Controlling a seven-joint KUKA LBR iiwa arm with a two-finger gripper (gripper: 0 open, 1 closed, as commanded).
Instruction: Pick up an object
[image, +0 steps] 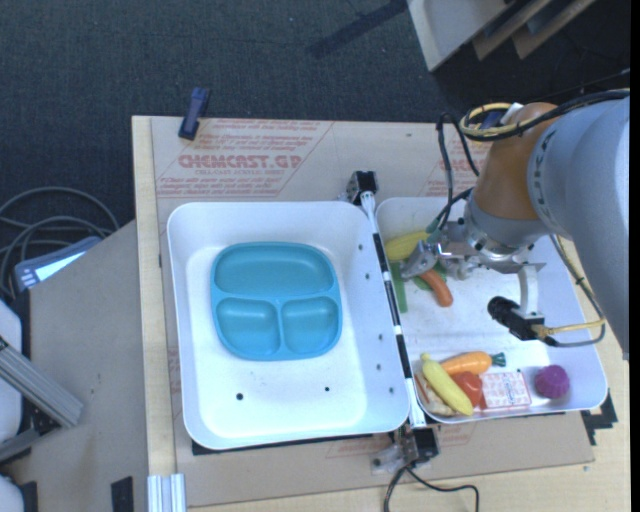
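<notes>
Near edge of the right bin, at 6 o'clock: banana, carrot, a small carton and a purple ball, tightly packed. Farther in, at 10 o'clock, the gripper hangs over an orange-red pepper and a yellow piece; nothing visibly held. Finger spread: we cannot tell. We judge the pepper likeliest; descend square, clear of the bin wall.

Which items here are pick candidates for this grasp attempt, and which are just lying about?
Job: gripper; orange carrot, yellow corn, banana, purple ball, all in the right bin.
Lying about: blue divided plate, blue clip, cables.
</notes>
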